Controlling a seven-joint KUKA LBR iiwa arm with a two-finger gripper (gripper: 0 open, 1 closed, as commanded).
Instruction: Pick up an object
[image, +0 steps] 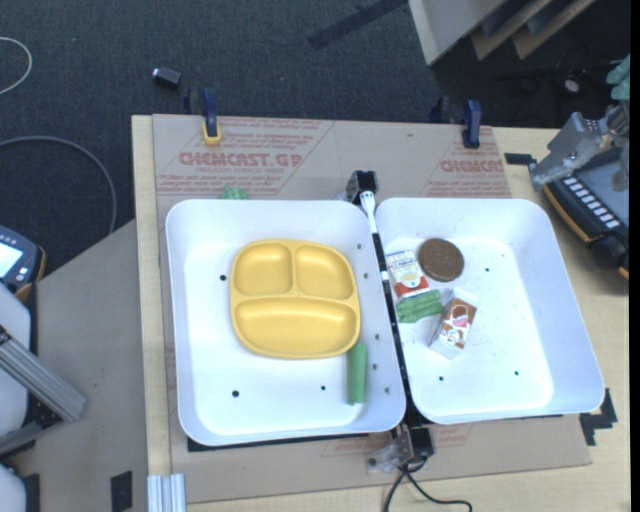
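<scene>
step: pre-grasp; nothing lifted yet.
right bin (560, 300): brown disc (440, 259), small carton (453, 327).
next move: descend over one item.
fingers: cannot tell.

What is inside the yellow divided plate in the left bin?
The yellow divided plate shows three bare compartments with nothing in them. A green stick lies beside its lower right edge in the left bin. Whatever is under the plate is covered.

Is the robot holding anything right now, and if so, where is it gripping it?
Nothing is seen held. The yellow plate and green stick lie in the left bin; the brown disc and small cartons lie in the right bin.
</scene>
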